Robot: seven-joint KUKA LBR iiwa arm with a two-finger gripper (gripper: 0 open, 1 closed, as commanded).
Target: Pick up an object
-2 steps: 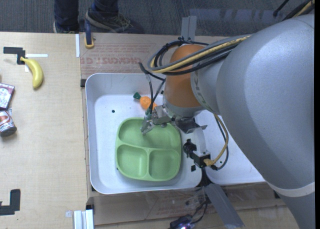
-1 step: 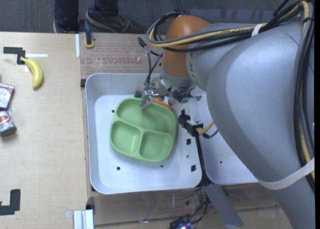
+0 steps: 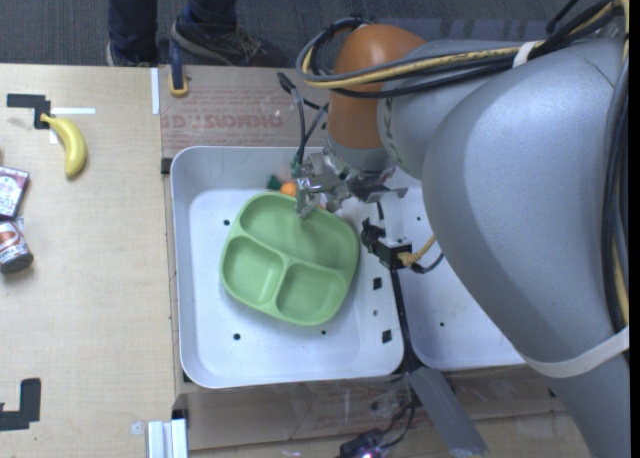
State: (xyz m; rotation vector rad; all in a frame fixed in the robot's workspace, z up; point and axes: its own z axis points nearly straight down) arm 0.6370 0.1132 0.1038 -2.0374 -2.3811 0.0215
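Note:
A green divided plate (image 3: pixel 290 261) lies tilted in the left white bin (image 3: pixel 210 346). A small orange and green thing, like a toy carrot (image 3: pixel 284 186), sits at the plate's far edge near the bin's back wall. My gripper (image 3: pixel 308 196) hangs over the plate's far rim, just right of the carrot, under the orange wrist band (image 3: pixel 365 66). The fingers point down at the rim, and I see nothing between them.
The arm's big grey body (image 3: pixel 530 176) covers most of the right bin (image 3: pixel 460 326). On the wooden bench to the left lie a banana (image 3: pixel 70 144) and small packets (image 3: pixel 12 216). A person's feet (image 3: pixel 215 41) stand beyond the bench.

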